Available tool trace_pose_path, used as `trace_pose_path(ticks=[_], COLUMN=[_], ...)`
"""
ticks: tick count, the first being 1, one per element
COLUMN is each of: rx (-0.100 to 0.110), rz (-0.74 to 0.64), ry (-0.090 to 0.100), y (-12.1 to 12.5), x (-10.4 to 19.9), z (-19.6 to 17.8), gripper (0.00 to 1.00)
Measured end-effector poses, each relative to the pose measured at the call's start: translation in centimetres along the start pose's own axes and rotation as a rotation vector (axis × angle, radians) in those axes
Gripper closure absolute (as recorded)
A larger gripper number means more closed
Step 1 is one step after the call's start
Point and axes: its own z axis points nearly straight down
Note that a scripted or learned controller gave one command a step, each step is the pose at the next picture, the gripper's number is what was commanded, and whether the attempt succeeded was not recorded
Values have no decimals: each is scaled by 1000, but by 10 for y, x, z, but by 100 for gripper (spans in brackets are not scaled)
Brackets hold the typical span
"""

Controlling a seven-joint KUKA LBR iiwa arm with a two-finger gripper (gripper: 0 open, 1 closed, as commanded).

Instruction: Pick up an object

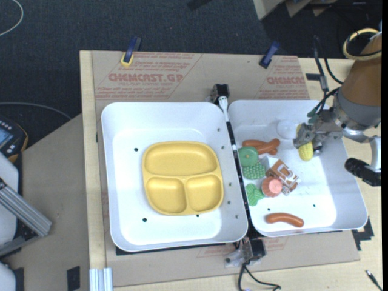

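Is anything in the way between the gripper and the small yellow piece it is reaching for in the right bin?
Nothing visible stands between them. The gripper is right at the small yellow piece near the far side of the right bin. The other toy foods, such as the orange sausage, lie off to the side.

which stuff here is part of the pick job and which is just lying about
Job: gripper; yellow item beneath it; two sausages; green pieces; pink and brown toy; right bin.

Lying about: yellow divided tray; left bin; clamps.
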Motion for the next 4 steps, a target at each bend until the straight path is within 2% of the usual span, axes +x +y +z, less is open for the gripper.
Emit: trace_pose_path(ticks=[1, 2, 3, 4], rx=[0, 5, 12, 10], rz=[0, 0, -4, -5], ry=[-1, 1, 6, 6], y=[-1, -1, -19, -42], x=[-6, -6, 52, 98], z=[-63, -60, -53, -65], gripper=[100, 100, 100, 100])
